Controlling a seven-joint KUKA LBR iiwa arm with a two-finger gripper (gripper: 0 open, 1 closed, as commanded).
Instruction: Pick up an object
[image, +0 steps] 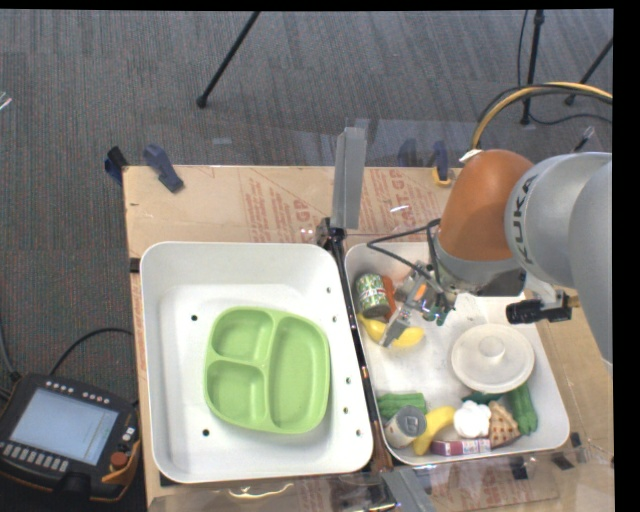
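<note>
My gripper (408, 316) hangs low in the upper left part of the right bin (555, 400). It is right over a yellow fruit-like toy (404, 339) and seems to touch its top. A green can (372, 292) lies just to the left of the gripper. The grey arm with its orange band (480, 215) comes in from the right and covers the bin's far side. Nothing is visibly lifted off the bin floor.
A white round lidded dish (490, 358) sits right of the gripper. Along the right bin's front edge lie a green toy (400, 404), a small grey can (404, 429), a banana (437, 424), a white ball (468, 420) and a cucumber (522, 408). The left bin (170, 290) holds a green divided plate (268, 370).
</note>
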